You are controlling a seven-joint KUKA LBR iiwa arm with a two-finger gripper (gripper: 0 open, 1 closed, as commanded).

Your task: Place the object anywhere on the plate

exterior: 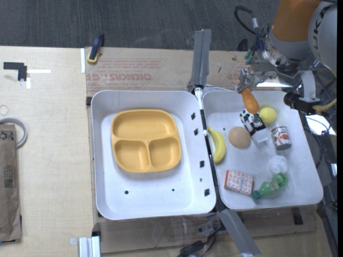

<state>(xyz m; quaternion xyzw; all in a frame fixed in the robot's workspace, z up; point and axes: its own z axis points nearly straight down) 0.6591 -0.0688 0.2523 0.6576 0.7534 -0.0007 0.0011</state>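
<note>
The worktop [43,143] was pale wood, with a sheet of printed cardboard [139,71] laid along its far edge. Two shallow white bins sat side by side on it: the left bin [102,159] near the middle, the right bin [305,170] toward the right edge, their inner rims touching. A blue and yellow tool [96,48] lay at the far edge. A brown paper bag [9,181] rested at the left edge, a grey ring [19,130] just beyond it.

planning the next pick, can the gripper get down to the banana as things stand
Probably yes. The banana lies bare along the right bin's left wall, nothing on top; that wall may crowd the gripper, which has a carrot at it.
</note>
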